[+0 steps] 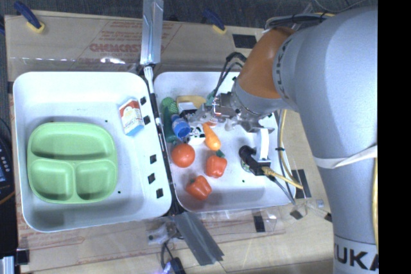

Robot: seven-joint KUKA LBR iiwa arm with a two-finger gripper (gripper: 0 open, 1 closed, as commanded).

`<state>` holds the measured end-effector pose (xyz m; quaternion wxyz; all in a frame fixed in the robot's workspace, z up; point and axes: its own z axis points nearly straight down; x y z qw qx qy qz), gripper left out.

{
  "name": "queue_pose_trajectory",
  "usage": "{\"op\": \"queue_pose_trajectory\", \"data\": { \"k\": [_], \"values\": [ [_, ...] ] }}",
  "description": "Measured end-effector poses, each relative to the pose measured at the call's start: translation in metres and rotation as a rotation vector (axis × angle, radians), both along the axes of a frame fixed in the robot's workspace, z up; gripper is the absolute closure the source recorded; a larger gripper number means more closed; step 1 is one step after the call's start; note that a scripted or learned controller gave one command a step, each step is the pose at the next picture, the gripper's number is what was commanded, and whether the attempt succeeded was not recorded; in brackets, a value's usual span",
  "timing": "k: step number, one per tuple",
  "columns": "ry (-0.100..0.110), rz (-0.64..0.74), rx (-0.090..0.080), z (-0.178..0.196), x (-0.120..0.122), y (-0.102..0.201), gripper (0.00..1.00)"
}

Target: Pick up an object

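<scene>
Arm reaches into right bin (270, 192); pincer (207, 113) sits low over the orange carrot (212, 138), beside the blue-capped green bottle (173, 122). Cannot tell whether it is spread or pinching. Tomato (183, 155) and two red peppers (216, 165) lie loose nearby; green tray (72, 162) occupies left bin.

Glossy white plastic bins (77, 83); seemingly matt green tray (72, 162).

White letters "UKA" show on the arm's base (355, 258).
</scene>
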<state>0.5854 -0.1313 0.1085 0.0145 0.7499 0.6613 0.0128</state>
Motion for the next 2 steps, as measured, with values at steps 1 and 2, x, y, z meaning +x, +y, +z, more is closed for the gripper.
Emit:
{"op": "queue_pose_trajectory", "data": {
  "k": [1, 2],
  "values": [
    [0.001, -0.067, 0.007, 0.0, -0.0085, -0.0019, 0.0],
    [0.001, -0.067, 0.007, -0.0001, -0.0087, -0.002, 0.0]
  ]
}}
